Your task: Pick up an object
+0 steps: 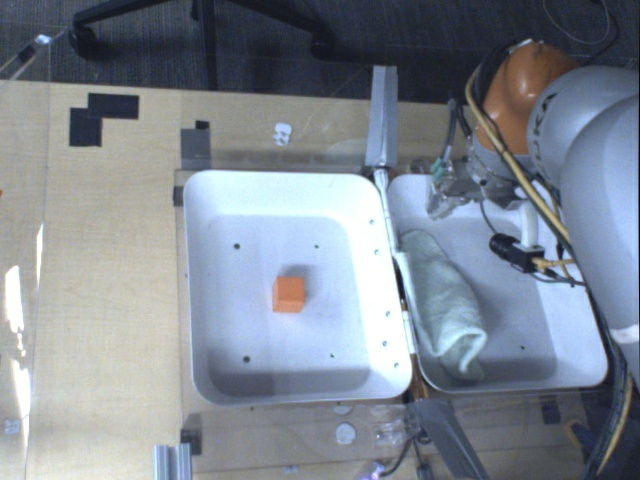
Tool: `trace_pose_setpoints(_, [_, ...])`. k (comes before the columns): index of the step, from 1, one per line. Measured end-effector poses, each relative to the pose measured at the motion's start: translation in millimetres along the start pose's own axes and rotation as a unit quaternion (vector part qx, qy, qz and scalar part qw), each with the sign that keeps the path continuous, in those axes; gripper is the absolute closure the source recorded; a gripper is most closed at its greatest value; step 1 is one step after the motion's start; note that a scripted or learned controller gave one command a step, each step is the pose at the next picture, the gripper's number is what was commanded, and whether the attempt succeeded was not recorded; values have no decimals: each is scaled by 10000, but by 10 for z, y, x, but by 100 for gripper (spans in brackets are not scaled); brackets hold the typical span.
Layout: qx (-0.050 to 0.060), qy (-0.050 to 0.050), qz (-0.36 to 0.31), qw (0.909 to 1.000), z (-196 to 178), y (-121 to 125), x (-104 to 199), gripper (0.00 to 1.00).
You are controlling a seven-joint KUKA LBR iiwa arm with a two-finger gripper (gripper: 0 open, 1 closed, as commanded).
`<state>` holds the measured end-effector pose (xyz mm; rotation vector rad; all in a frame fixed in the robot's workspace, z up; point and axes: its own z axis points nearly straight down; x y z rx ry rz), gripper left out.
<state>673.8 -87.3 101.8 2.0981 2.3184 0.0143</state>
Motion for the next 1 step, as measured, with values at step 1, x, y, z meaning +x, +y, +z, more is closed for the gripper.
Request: trace_pose_setpoints(1, [53, 13, 925, 9957, -970, 22, 427, 100])
